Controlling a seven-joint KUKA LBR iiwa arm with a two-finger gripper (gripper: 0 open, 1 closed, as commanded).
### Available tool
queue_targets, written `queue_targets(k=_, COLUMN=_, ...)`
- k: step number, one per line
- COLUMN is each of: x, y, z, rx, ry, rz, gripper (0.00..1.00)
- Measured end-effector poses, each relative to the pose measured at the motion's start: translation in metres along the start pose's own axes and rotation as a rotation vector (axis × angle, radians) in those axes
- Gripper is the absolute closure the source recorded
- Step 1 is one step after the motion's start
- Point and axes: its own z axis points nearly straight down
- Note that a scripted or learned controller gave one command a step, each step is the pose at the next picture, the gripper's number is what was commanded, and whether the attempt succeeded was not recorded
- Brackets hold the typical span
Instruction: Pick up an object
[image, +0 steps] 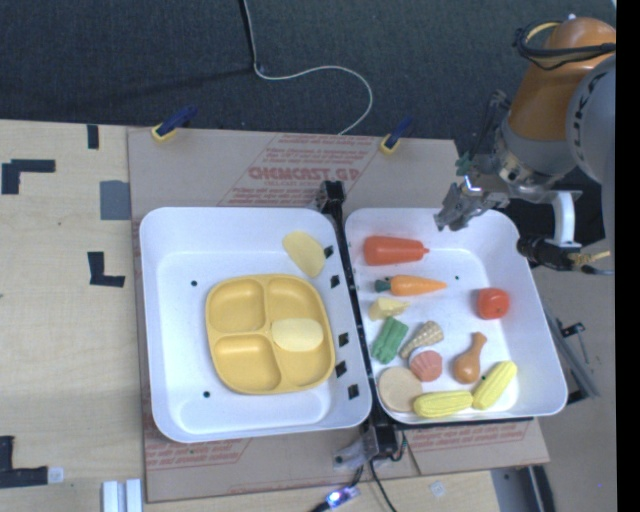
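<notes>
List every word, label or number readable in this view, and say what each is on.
"CHEMCAST GP": red print on the brown sheet under the bins, above the left bin; the reading is uncertain.
Smaller red print around it and along the sheet's lower edge: too blurred to read.
Toy food, yellow tray, arm: no text.

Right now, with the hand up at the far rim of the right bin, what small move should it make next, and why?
Probably lower and ease toward the red carrot. The hand hangs over the right bin's far edge with nothing between its fingers, and that carrot is the nearest item, lying apart from the orange carrot below it.
</notes>
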Motion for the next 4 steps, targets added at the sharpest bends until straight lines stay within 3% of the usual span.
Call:
queue_targets(k=2, x=0.057, y=-0.081, z=-0.008, rx=0.005, ry=0.001, rz=-0.001, gripper=1.00)
queue_targets(k=3, x=0.078, y=-0.095, z=-0.006, rx=0.005, ry=0.000, rz=-0.001, gripper=1.00)
queue_targets(k=4, x=0.064, y=-0.100, z=0.008, rx=0.005, ry=-0.001, rz=0.002, gripper=1.00)
